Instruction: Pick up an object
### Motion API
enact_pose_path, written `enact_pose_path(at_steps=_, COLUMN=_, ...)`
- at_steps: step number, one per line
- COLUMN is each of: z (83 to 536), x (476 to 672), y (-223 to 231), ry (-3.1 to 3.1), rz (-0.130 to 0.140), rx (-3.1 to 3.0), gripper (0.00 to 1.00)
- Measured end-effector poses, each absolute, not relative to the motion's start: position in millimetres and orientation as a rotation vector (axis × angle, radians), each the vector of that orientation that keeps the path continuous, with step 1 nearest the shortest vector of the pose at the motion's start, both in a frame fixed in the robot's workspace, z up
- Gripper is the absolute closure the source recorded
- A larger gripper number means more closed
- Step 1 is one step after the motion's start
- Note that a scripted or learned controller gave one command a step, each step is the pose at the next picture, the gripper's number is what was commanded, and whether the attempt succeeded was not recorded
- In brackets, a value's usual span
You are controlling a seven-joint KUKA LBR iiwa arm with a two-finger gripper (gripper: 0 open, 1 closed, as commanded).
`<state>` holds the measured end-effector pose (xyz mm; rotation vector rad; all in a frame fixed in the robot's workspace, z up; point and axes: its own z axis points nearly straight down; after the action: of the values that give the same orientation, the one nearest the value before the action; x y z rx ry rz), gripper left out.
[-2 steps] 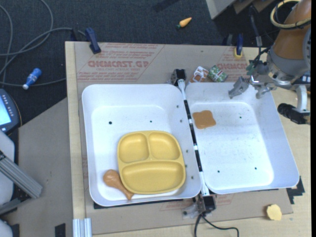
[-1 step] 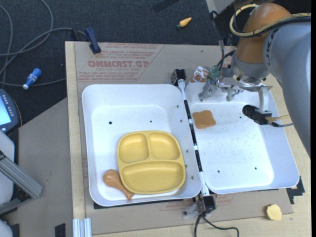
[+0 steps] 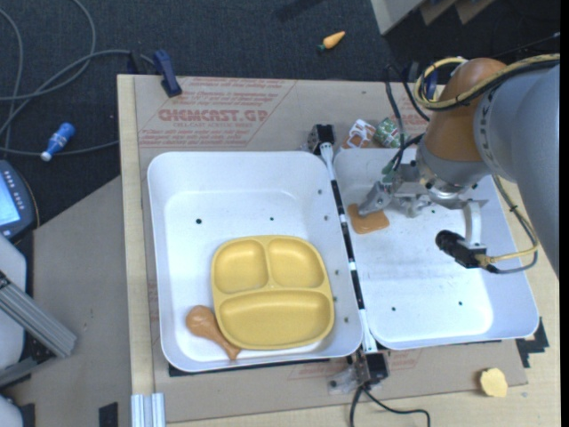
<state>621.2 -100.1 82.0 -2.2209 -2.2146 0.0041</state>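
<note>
A flat orange-brown piece (image 3: pixel 369 221) lies in the right bin (image 3: pixel 427 314), close to its left wall. My gripper (image 3: pixel 375 203) hangs low over the piece's upper edge, reaching in from the right, and seems to touch it. The grey wrist and orange band (image 3: pixel 458 118) rise behind it. In the left bin (image 3: pixel 178 194) a yellow divided plate (image 3: pixel 271 290) rests flat. A tan drumstick-shaped toy (image 3: pixel 210 326) lies against the plate's lower left corner.
Two small items, a white-red packet (image 3: pixel 359 134) and a green one (image 3: pixel 388 132), sit just beyond the right bin's far edge. A black fitting on a cable (image 3: pixel 458 248) hangs over the right bin. A yellow lump (image 3: pixel 492 382) lies on the bench at the front right.
</note>
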Motion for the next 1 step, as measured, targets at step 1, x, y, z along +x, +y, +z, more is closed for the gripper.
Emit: enact_pose_path(at_steps=1, z=156.7, x=652.3, y=-178.0, ry=-2.225, rz=-0.005, rx=-2.234, gripper=0.00)
